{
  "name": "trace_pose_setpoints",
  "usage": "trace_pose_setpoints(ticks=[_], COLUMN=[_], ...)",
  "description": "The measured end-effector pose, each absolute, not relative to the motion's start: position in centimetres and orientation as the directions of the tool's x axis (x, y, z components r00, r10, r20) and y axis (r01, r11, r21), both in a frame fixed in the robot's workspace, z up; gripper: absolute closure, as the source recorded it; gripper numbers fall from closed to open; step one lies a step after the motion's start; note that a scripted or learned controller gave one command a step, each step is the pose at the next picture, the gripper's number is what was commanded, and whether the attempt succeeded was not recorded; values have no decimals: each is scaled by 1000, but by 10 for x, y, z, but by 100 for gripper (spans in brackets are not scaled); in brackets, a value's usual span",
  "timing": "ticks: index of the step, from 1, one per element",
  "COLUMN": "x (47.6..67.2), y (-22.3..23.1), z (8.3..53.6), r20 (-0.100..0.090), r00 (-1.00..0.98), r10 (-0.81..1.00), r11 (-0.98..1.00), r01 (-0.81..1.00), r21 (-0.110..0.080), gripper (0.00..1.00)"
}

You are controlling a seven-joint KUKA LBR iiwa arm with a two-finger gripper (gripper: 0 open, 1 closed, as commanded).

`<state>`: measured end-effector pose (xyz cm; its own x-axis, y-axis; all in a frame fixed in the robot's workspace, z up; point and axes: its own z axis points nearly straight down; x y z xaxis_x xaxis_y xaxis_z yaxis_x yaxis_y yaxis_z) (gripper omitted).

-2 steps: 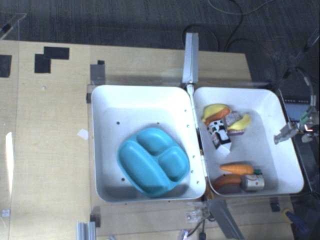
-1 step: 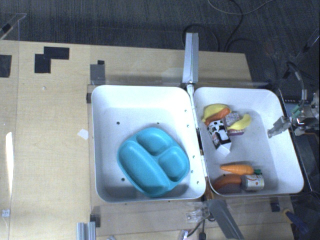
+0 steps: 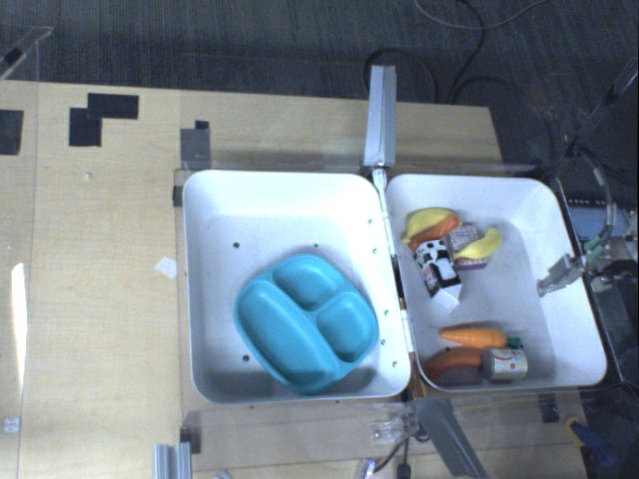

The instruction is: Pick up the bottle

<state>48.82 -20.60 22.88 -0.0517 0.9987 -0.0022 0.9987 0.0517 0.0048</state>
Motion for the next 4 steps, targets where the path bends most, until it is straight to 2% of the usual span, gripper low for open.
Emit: trace_pose_setpoints(ticks=[1,2,3,4], x=[489,498,489,505], y=[-206,-206,-206,-206], z=[253,271,239,261], r20=[-3,-2,-2,-2], r00=[-59,-13,-16,-52], r10=[998,1000,1000,999], r11=[59,13,16,52], r01=[998,1000,1000,999], r21=[7,6,5,6], gripper=[0,0,0,0])
